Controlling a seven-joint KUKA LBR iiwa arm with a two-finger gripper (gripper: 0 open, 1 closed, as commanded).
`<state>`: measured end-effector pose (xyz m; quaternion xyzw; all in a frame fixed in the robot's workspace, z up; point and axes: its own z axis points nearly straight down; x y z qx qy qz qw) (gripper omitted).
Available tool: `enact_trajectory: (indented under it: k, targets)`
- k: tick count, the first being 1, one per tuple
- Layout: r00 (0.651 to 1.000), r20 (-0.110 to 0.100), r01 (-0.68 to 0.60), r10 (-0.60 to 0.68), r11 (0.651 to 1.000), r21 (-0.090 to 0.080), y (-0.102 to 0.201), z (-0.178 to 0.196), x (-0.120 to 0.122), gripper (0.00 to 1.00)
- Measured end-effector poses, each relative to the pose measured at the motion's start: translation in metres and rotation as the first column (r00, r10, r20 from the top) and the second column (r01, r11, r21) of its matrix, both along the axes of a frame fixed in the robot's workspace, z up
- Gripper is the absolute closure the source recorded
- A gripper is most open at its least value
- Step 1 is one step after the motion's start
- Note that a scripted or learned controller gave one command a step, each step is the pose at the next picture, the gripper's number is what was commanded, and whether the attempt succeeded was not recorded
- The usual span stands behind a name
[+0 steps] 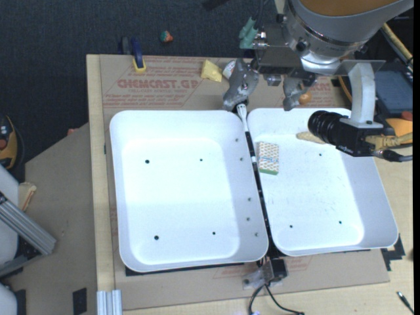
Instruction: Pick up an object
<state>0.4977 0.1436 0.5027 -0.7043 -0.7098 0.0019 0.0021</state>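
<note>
While hanging above the far rims of the bins, gripper: reaching in from the right, over the seam where the two bins meet
Jaws: spread wide, one finger over the seam, the other over the right bin's far rim, closed on no object
Patterned block: small, pale with a greenish edge, lying flat in the right bin, just beside its left wall, in the far half, apart from the fingers
Tan piece: in the right bin near the far rim, partly hidden, shape hard to tell
Right bin: white, shallow, faintly speckled floor
Left bin: white, shallow, touching the right bin along one side, four small dark dots on its floor
Board: brown sheet under both bins, red lettering along its far edge
Yellow scrap: on the board beyond the left bin, near the gripper
Blue and yellow clamp: at the board's far edge
Small red and green thing: on the dark floor beyond the board
</note>
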Motion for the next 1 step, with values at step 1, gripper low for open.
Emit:
enact_trajectory:
  k: [1]
  targets:
    - [1.0,0.013,0.009,-0.009,1.0,0.001,0.0039,0.034,0.0468,0.0]
